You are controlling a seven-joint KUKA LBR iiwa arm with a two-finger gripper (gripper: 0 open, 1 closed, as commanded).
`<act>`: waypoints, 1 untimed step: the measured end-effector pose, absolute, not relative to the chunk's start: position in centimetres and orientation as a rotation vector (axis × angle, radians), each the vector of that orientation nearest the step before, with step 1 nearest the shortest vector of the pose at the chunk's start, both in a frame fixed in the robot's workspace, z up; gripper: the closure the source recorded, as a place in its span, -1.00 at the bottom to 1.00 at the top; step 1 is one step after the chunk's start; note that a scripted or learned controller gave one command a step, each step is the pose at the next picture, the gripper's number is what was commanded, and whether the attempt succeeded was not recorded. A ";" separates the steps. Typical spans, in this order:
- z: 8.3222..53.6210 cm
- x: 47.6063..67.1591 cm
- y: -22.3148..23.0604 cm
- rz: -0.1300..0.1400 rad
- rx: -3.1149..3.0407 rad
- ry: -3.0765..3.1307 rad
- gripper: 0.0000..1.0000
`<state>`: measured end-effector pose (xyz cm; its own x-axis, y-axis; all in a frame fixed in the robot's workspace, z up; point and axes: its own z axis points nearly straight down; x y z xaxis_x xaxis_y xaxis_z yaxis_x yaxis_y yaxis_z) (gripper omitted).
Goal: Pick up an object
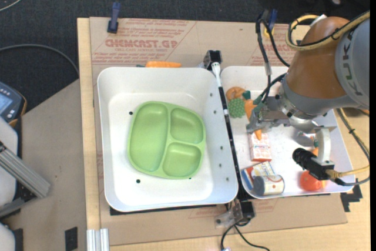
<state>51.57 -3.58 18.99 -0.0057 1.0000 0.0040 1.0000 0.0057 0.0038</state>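
Likeliest target, judging by closeness: small red-and-white carton (260,147), lying flat in the right bin (283,156), lower right of the frame's centre, long side running roughly up and down the picture; just above it the gripper (262,119), low over the bin floor, clenched or released impossible to tell from this angle (metalwork bunched together, partly under the arm); nothing visibly held. Just below the carton, a labelled can (268,183) on its side near the bin's lower rim; above the gripper, a green knobbly toy (237,107), an orange ball-like piece (235,93) and a small orange piece (250,107), all close to the bin's left wall; farther right, a red-orange lump (312,181) at the lower edge. To the left, the other bin (111,126) with a green divided plate (167,140).

For a clean pick: shift down-frame to sit squarely over the carton's middle; close across its short side, not its length; keep clear of the can below and the green toy above; descend right to the floor before closing, a flat carton probably offering little height; lift straight up.
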 end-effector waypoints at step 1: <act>27.6 47.9 2.3 -0.013 -2.214 -2.233 1.00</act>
